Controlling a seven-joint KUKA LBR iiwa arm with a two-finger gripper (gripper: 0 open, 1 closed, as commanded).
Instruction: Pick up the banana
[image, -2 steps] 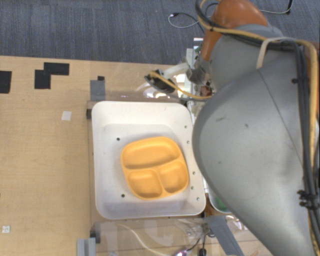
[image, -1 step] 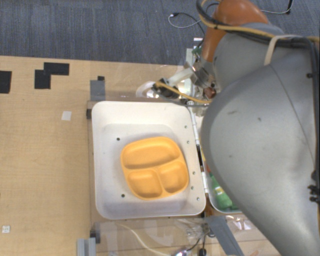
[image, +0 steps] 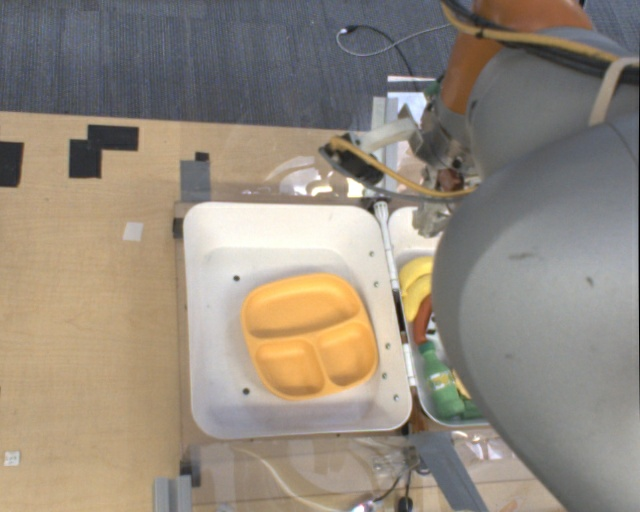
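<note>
Lying against the left wall of the right bin (image: 425, 412), the banana (image: 415, 279) has red and green items (image: 437, 375) just beside it; the grey arm (image: 540, 290) covers most of that bin; an orange tray (image: 305, 335) sits mid-left bin (image: 215, 330)

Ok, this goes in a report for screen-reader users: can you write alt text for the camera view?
A large grey robot arm covers most of the right bin, where a yellow banana and a green item peek out at its edge. The left bin holds an orange divided plate.
</note>
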